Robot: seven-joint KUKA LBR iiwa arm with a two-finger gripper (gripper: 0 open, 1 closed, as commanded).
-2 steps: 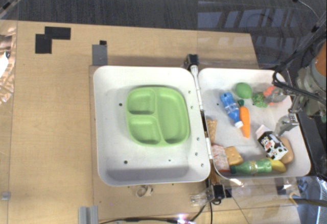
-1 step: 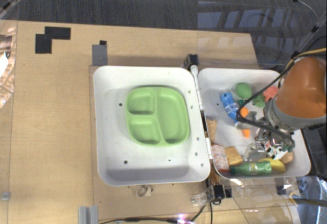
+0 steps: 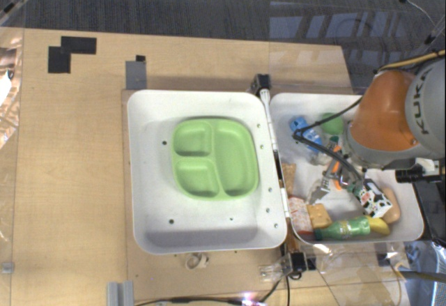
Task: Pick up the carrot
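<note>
1. The fingers (image 3: 322, 191) hung low in the right bin (image 3: 411, 228); whether they were spread or closed could not be told.
2. An orange sliver, likely the carrot (image 3: 337, 169), lay just up-right of them, partly hidden under the wrist.
3. Its long axis was unclear.

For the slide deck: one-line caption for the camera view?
Arm reaching into the right bin of toy food; green tray in the left bin.

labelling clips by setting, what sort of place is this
Probably a robotics lab bench: a grey arm with an orange band reaches over two shallow white bins, one holding a green divided plastic tray, the other toy food, on a wooden bench above grey carpet.
</note>
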